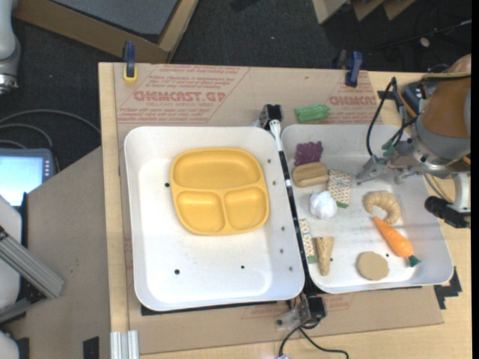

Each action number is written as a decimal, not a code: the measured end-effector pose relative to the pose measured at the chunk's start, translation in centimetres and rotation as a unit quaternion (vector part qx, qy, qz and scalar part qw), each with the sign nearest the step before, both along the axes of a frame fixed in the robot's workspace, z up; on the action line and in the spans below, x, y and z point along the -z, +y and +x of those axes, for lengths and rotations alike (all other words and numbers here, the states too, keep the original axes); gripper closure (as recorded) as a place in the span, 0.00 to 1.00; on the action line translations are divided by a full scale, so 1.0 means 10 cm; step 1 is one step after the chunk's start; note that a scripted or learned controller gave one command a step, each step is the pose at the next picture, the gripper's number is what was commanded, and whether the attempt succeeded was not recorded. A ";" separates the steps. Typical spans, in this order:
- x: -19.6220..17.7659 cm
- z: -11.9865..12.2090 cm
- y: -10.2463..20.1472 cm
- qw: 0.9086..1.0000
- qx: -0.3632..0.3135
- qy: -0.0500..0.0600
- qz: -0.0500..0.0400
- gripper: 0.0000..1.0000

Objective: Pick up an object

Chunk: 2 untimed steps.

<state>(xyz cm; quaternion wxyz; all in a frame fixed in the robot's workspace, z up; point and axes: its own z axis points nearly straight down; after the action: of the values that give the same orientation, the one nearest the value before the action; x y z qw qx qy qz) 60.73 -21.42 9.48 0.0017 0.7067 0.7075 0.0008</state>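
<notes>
We start with the left bin [150, 223], which carries a yellow divided plate [219, 189] toward its far edge. The right bin [426, 275] holds the toy food we may choose from. The gripper [385, 169] hangs over that bin's far right part, on the arm that comes in over the right edge; its thin fingers look splayed apart with nothing between them, so we take it as released.

By size, the carrot [392, 235] lies near the right edge, slanting toward the near right corner, with the croissant [382, 203] just touching its upper end. The bread roll [310, 173] sits by the left wall, the purple grapes [307, 152] beyond it toward the far left corner. The cookie [372, 265] rests by the near edge, the ice cream cone [324, 253] near the left wall, the white ball [323, 205] between roll and cone.

We judge the croissant the handiest target, being closest to the gripper. It looks like light, stiff moulded plastic, likely smooth and a little slippery. We would close across its thick middle, not the tapering horns, taking care not to nudge the carrot against it.
</notes>
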 end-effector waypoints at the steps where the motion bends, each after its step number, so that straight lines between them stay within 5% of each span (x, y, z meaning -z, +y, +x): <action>1: 0.09 -0.48 -0.05 1.000 -0.001 0.002 0.006 0.00; 2: -0.01 -0.46 -0.06 1.000 -0.002 0.001 0.004 1.00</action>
<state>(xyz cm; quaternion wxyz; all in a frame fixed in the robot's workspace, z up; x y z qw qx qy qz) 56.12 -21.97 9.58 -0.0012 0.7057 0.7085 0.0030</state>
